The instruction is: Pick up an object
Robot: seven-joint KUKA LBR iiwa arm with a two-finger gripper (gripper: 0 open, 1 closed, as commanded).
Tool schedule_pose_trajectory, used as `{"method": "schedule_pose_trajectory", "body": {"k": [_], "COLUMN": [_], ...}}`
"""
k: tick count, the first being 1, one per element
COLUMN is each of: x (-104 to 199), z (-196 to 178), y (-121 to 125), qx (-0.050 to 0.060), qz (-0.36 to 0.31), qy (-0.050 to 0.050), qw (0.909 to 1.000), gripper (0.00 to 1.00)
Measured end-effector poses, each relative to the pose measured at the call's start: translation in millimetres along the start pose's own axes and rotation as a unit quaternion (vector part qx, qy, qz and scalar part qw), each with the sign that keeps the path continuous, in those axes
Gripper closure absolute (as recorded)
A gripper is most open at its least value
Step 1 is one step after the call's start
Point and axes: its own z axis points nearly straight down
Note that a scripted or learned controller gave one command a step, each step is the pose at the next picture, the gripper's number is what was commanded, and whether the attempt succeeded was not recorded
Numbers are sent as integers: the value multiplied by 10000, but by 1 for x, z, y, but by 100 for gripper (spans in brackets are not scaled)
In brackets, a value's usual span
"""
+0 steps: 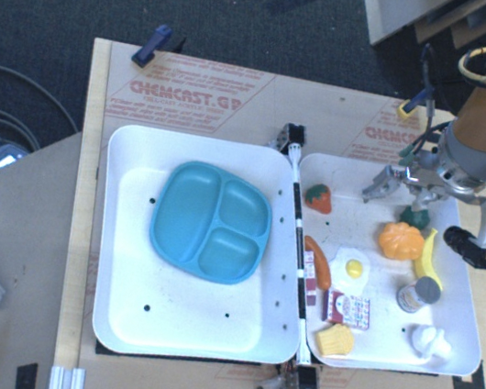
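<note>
Camera view looks down on two white bins: the left bin (pixel 112 306) holds a blue plate (pixel 211 222), the right bin (pixel 467 322) holds small toy food. The gripper (pixel 405 185) hangs over the far part of the right bin, fingers spread, pinching nothing. I judge it is approaching. Next it must descend on one object, perhaps the orange (pixel 400 241) or the strawberry (pixel 319 196).

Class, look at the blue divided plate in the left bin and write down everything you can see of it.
The blue divided plate is light turquoise and looks like smooth moulded plastic. It has rounded corners and raised ridges that split it into three compartments, one large on the left and two smaller on the right. Nothing lies in them. It sits flat, turned slightly askew, on the floor of the left bin, towards the bin's upper middle, apart from its walls. Nothing else touches it.
</note>
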Motion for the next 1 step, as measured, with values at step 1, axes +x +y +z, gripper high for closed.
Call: {"method": "schedule_pose_trajectory", "body": {"k": [1], "x": [13], "z": [61], "y": [17], "qx": [6], "qz": [-7], "qy": [3], "qw": [10000], "gripper": [0]}}
